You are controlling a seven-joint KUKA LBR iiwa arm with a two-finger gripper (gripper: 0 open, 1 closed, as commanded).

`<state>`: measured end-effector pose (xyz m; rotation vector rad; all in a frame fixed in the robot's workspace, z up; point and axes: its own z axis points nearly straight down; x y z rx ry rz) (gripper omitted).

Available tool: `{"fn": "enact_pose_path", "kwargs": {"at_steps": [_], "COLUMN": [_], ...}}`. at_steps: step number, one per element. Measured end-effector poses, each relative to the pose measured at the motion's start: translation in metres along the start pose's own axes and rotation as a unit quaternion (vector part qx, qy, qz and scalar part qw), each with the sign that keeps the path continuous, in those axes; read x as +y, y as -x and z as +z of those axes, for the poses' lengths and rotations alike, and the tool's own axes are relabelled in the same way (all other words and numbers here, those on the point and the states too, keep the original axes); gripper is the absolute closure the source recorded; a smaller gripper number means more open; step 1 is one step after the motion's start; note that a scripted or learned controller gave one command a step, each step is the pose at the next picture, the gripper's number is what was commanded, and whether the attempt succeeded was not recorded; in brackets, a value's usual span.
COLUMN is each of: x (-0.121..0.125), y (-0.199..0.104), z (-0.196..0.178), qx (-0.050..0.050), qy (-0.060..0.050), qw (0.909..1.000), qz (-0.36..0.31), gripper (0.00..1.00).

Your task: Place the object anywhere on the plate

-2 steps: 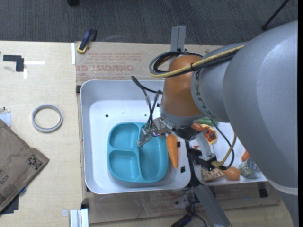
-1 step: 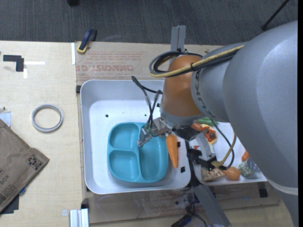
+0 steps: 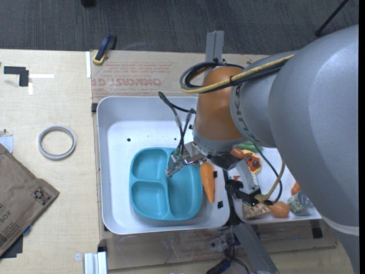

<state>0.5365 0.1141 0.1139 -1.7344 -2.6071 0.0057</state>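
Note:
A blue plate (image 3: 162, 187) with three compartments lies in the left white bin (image 3: 114, 153). An orange toy carrot (image 3: 207, 182) lies lengthwise along the plate's right edge, half over the rim. My gripper (image 3: 174, 167) hangs over the top of the plate's large right compartment, just left of the carrot's thick end. Nothing shows between its tips. The grey and orange arm covers the bin's back right corner.
The right bin (image 3: 285, 218) holds several toy foods, among them an orange piece (image 3: 279, 210) and a wedge (image 3: 256, 211). On the bench to the left lie a tape roll (image 3: 57, 142) and a brown carton (image 3: 17, 204). A blue clamp (image 3: 104, 48) sits at the back.

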Motion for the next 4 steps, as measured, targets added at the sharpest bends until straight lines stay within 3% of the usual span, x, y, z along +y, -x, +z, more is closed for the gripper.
{"fn": "enact_pose_path", "kwargs": {"at_steps": [4], "x": [0.0], "y": [0.0001], "z": [-0.0001], "qx": [0.0], "qy": [0.0], "qw": [1.0], "qz": [0.0], "gripper": [0.0]}}
